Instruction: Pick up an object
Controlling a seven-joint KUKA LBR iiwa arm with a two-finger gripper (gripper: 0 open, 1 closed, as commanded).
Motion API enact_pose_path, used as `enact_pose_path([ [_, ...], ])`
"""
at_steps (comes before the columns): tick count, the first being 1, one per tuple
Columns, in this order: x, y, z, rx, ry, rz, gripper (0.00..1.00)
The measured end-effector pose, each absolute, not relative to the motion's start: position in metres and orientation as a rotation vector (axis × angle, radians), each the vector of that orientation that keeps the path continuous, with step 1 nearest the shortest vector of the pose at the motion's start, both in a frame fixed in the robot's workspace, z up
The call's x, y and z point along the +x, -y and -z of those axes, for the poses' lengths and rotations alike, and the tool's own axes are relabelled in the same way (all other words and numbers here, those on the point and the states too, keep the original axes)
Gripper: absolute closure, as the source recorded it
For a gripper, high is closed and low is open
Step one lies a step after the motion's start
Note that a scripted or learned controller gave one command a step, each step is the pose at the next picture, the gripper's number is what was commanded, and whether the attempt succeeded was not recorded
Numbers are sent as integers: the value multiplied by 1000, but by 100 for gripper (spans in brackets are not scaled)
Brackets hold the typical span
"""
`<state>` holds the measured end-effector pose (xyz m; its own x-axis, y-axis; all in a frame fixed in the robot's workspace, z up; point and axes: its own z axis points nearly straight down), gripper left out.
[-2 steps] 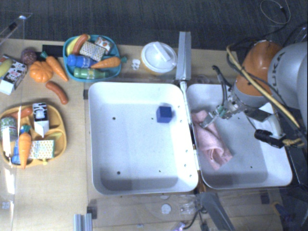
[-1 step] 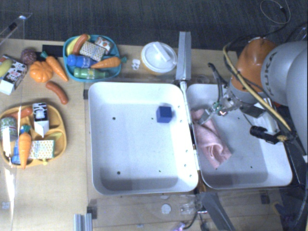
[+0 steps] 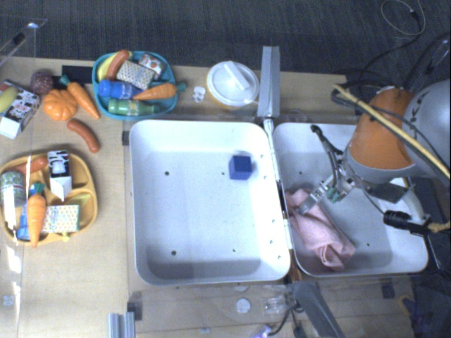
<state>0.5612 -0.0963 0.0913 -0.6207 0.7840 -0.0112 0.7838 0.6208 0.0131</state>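
Camera view puts our gripper (image 3: pixel 318 197) low over the pink cloth (image 3: pixel 320 234) in the right bin (image 3: pixel 409 259), its fingers too small to tell, so we judge the grasp is in hand and next comes a firm close and lift.

Two bins (image 3: pixel 204 131), one cube (image 3: pixel 241 166), one cloth (image 3: pixel 320 231)

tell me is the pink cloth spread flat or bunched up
Bunched up: the pink cloth lies in rumpled folds in the right bin, beside the gripper.

Soft pink cloth (image 3: pixel 320 234) (crumpled, matt), smooth white plastic bins (image 3: pixel 204 270), glossy blue block (image 3: pixel 241 166)
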Motion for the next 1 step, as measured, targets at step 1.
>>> enact_pose_path([
  [1, 561, 96, -91, 1361, -2814, -11, 0],
])
